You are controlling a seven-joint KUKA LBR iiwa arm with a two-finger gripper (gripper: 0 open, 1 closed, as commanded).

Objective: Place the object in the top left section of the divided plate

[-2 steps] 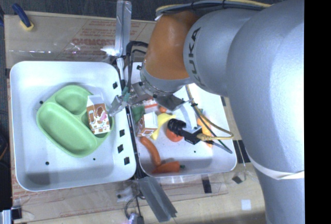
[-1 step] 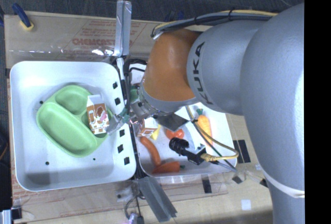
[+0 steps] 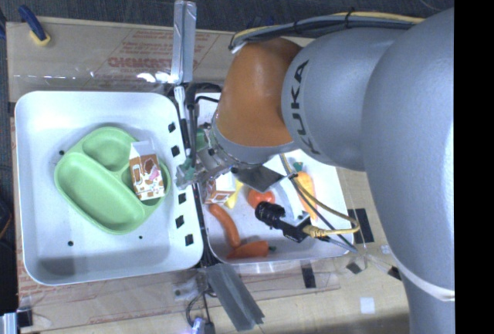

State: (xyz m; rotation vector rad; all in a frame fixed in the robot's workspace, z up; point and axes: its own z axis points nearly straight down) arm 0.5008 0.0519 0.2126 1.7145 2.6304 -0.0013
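A green divided plate (image 3: 93,193) lies in the left white bin (image 3: 46,247). A small white and brown carton (image 3: 147,175) rests on the plate's right side, tilted over the ridge between its sections. My gripper (image 3: 194,167) hangs over the wall between the two bins, just right of the carton and apart from it. The orange wrist band (image 3: 251,93) and the grey arm cover most of the right bin.
The right bin (image 3: 270,263) holds a red sausage-shaped piece (image 3: 225,223), another one (image 3: 248,249) near its front wall, a red piece (image 3: 261,197) and an orange carrot-like piece (image 3: 306,186). A black cable plug (image 3: 272,214) hangs over them. A metal bar (image 3: 183,39) stands behind the bins.
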